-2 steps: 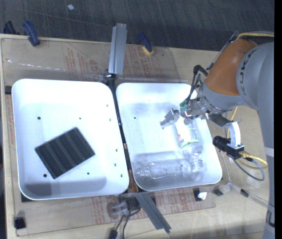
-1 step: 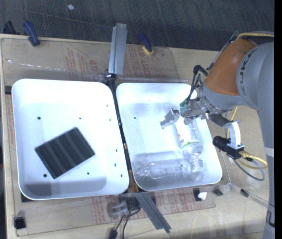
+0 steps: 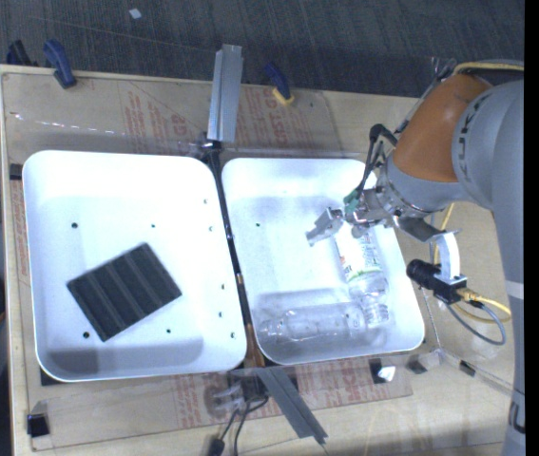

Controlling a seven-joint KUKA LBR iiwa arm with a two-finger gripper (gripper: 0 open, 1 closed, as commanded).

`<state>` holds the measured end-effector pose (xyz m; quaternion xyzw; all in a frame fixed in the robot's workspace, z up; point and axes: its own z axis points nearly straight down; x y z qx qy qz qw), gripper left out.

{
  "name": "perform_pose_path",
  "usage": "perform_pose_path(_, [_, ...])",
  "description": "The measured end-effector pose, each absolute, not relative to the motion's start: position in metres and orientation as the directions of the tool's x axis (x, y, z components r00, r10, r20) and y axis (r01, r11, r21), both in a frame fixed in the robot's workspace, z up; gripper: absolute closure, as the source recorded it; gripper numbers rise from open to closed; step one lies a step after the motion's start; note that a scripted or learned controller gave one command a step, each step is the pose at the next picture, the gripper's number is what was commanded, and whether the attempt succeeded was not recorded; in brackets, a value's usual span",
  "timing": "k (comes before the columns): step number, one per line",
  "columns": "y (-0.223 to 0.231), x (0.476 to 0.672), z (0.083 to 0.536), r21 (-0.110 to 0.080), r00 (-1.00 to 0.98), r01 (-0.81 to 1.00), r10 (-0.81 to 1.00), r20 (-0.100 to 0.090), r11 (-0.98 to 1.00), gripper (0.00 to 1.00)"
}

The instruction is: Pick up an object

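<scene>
Over bottle (image 3: 358, 266), perhaps touching: hand (image 3: 329, 224)

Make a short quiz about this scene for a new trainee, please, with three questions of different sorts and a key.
1. True or false: the dark ribbed pad lies in the right bin.
2. Which things lie in the right bin? A) two clear bottles B) a red cup C) a sponge
3. Fill in: the hand hovers over the ____ bin.

Key: 1. False; it lies in the left bin. 2. A; one bottle lies by the right wall, the other bottle along the near wall. 3. right.
</scene>
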<state>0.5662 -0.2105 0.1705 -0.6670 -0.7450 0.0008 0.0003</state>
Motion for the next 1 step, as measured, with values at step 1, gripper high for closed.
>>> perform_pose_path(1, [-0.2105, 0.5662, 0.1705, -0.002, -0.110, 0.994, 0.994, -0.001, 0.110, 0.00])
